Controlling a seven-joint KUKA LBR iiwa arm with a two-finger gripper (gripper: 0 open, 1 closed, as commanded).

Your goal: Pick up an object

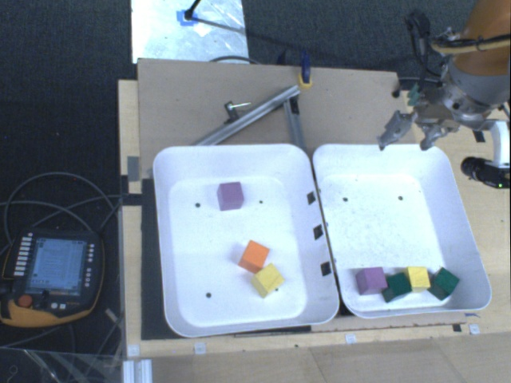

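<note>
Two fingers are seen spread apart on the gripper, with nothing held between them, as it is poised over the far rim of the right bin. Four blocks are gathered along that bin's near wall: a purple block, a dark green block, a yellow block and a second green block, most of them touching. Three more are scattered in the left bin: a purple cube, an orange cube and, touching it, a yellow cube. The step in hand is judged to be the approach; no object has yet been chosen. A descent onto one block would be called for next, and the isolated purple cube would probably be grasped most cleanly.
</note>
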